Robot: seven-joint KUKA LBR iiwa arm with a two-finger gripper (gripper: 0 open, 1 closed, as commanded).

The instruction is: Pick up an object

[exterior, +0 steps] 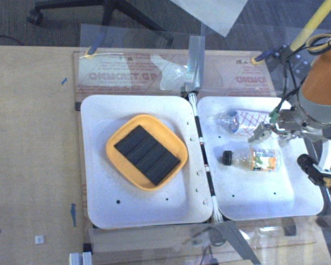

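The light wooden bench [27, 148] carries two shallow white plastic bins side by side, their inner rims touching along the middle. The left white bin [99, 203] holds a rounded-square yellow-orange plastic tray [117, 164], set cornerwise near the bin's centre, with a dark grey ribbed rectangular pad [147, 154] lying inside it. The grey arm with its orange band [323, 84] comes in over the right edge of the right white bin [265, 195]. Its two-finger gripper [263, 131] hangs above the upper middle of that bin, and its jaws cannot be made out well enough to tell whether they are apart or together; nothing can be seen between them. A small clear plastic bottle with a black cap and a colourful label [254, 159] lies on its side at the bin's centre, cap toward the left rim, just below the gripper. A crumpled clear wrapper with red-and-white print [240, 119] lies toward the bin's top edge.
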